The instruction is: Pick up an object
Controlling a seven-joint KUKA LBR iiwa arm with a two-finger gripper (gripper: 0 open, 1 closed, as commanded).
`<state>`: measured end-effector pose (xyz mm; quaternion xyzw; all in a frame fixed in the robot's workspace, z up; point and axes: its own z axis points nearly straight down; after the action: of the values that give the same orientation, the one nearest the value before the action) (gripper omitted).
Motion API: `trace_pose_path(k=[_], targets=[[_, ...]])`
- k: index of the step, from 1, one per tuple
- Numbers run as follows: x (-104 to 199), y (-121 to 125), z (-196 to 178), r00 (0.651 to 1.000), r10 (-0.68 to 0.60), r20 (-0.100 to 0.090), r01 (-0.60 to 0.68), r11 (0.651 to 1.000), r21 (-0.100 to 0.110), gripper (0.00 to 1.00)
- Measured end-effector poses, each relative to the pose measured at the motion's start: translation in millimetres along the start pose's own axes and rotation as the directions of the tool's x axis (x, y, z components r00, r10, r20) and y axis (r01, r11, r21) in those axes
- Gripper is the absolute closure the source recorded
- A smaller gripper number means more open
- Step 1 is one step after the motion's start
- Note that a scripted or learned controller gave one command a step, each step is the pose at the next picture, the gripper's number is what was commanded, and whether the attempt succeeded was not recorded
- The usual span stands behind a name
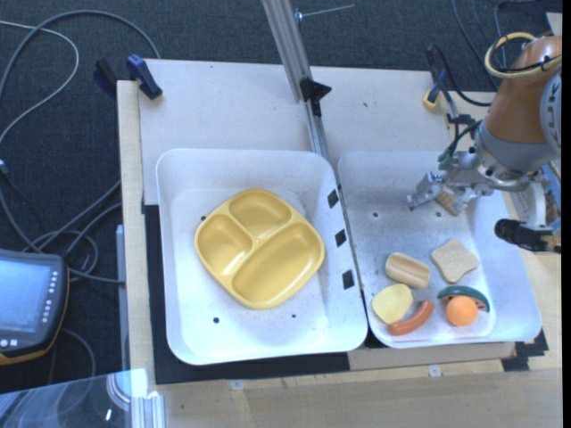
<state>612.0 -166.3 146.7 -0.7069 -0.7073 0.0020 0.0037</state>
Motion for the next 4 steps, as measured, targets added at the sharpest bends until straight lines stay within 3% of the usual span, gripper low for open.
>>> trace_pose_path(k=[1, 2, 4], targets=[[0.8, -0.9, 53.2, 1.000, 0.000, 0.000, 0.000, 1.000, 0.000, 0.00], [0.6, 1.6, 37.8, 1.000, -0.001, 0.001, 0.001, 1.000, -0.009, 1.00], [10.9, -3.5, -54.9, 1.000, -0.001, 0.004, 0.001, 1.000, -0.015, 1.00]])
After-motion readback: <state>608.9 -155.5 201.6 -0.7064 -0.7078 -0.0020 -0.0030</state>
